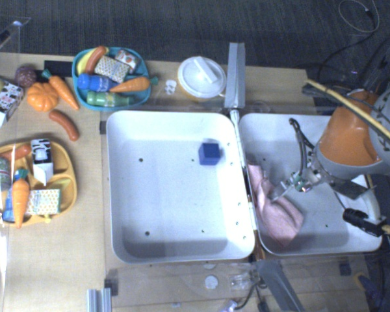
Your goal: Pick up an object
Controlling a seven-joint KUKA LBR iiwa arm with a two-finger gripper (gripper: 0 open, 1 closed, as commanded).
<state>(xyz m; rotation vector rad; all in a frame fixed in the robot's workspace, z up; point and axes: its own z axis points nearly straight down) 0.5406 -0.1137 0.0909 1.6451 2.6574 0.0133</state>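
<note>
one blue block [210, 153] sits in the left bin [136, 239], well left of the pincer [292, 186]; one pink cloth [273, 210] lies just left of and below it in the right bin [325, 239]. the pincer's width i cannot tell. soft folds could slip free.

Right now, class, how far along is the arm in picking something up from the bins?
Done: the arm has reached into the right bin, and its tool sits at the pink cloth. In hand: nothing visibly; the cloth lies on the bin floor. Left: grasping and lifting something. The blue block sits untouched in the left bin.
</note>
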